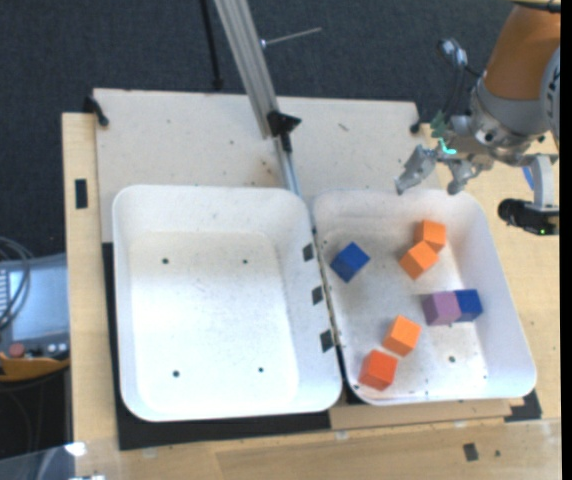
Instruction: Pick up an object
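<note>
Nearest you, at the front edge of the right shallow white plastic bin (506,368), sits an orange-red cube (378,369), close to the bin's front-left corner. Take that bin as your landmark. Just behind and right of that cube lies a second orange cube (402,334), apart from it. Toward the bin's right side you see a purple cube (442,308) touching a blue cube (468,304) on its right. Further back are two more orange cubes: one (418,259) in front, the other (432,234) just behind it, touching or nearly so, you can't tell which. Left of those, near the bin's left wall, a lone dark blue cube (349,261) sits tilted on the floor.

Your two-finger gripper (436,175) hangs over the bin's back rim, right of centre, fingers spread apart with nothing between them, well apart from every cube. Grey arm with orange band (519,58) rises behind it to the right.

Left of the landmark, the other white bin (131,268) sits side by side with it. A slanted aluminium post (251,63) stands behind both.
</note>
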Robot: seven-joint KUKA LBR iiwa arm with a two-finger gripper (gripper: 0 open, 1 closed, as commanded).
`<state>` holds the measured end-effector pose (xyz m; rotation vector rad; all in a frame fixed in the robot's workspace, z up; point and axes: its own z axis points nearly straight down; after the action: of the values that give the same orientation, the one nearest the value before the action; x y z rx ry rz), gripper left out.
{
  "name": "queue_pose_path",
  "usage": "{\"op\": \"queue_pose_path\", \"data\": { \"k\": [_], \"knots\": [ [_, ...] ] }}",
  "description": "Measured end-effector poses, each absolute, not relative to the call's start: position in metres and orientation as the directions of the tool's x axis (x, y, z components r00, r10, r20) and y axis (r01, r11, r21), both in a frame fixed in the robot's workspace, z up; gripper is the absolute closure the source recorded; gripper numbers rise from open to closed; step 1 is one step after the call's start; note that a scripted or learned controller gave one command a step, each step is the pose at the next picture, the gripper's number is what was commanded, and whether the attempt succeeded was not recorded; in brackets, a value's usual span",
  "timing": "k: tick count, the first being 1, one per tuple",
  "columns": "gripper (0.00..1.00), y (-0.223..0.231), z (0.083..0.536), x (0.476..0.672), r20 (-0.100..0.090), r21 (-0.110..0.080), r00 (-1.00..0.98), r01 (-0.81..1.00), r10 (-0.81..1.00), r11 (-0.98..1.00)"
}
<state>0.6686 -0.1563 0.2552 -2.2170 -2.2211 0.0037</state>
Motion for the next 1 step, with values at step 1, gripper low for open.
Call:
{"op": "queue_pose_path", "data": {
  "k": [1],
  "knots": [
    [0.00,-0.1571,0.2586,0.6693,-0.003,0.000,-0.004,1.000,1.000,0.004]
  ]
}}
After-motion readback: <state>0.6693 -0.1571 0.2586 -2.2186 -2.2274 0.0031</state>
